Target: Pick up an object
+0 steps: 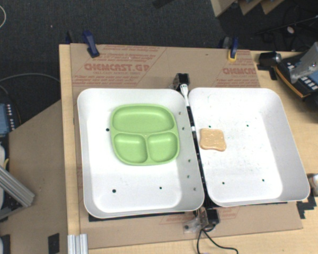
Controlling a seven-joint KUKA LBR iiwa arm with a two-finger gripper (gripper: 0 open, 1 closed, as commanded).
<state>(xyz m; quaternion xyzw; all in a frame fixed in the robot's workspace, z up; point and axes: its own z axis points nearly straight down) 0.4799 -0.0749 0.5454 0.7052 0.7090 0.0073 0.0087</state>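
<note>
A tan, toast-like flat piece [212, 139] lies in the right white bin [265, 163], close to that bin's left wall. A green divided plate [144, 134] with three compartments rests in the left white bin [132, 194], in its upper middle part. Nothing lies on the plate.
The two bins sit side by side on a brown board [122, 62] clamped at the back edge with blue clamps [90, 44]. Dark equipment [297, 73] stands at the far right beyond the right bin. Cables hang off the front edge [206, 232].
</note>
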